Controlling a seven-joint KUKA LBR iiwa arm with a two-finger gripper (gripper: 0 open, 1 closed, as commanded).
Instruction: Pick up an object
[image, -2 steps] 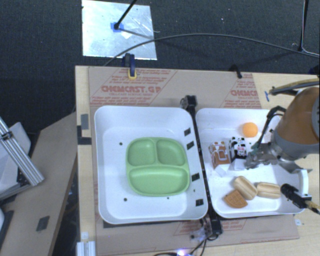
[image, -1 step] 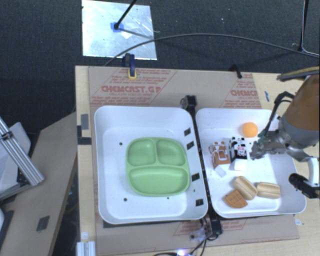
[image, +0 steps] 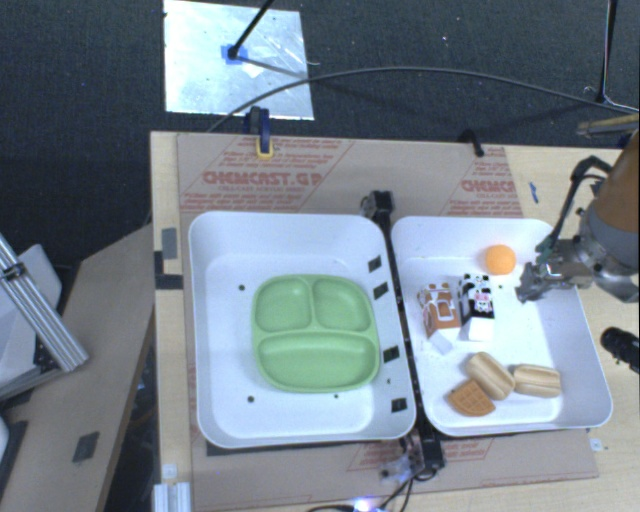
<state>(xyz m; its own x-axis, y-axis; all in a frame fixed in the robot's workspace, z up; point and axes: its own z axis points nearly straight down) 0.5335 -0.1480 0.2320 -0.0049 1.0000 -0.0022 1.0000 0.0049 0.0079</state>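
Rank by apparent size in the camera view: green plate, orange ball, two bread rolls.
1. green plate, by far largest.
2. bread rolls; they look alike, so I rank them together.
3. orange ball, smallest.

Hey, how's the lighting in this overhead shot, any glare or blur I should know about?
Camera view: even, soft light; strong glare on the crinkled silver foil sheet at top; white bins bright but readable; the small orange ball sharp; the grey gripper slightly soft.
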